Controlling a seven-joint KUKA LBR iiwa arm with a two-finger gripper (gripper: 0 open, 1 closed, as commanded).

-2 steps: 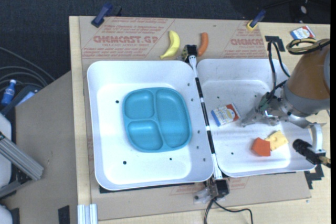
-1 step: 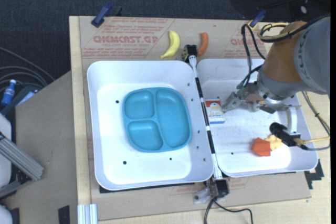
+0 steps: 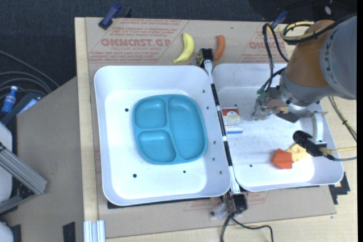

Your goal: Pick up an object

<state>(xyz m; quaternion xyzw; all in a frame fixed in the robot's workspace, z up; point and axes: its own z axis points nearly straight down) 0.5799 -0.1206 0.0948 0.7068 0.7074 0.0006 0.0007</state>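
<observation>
Poised low over the right shallow white bin [image 3: 245, 177], two-finger gripper [image 3: 264, 106] just above bare floor; grip state impossible to tell. Well apart from the orange-red block [image 3: 282, 158] and pale yellow piece [image 3: 299, 153] near the front wall, so no catch yet
</observation>
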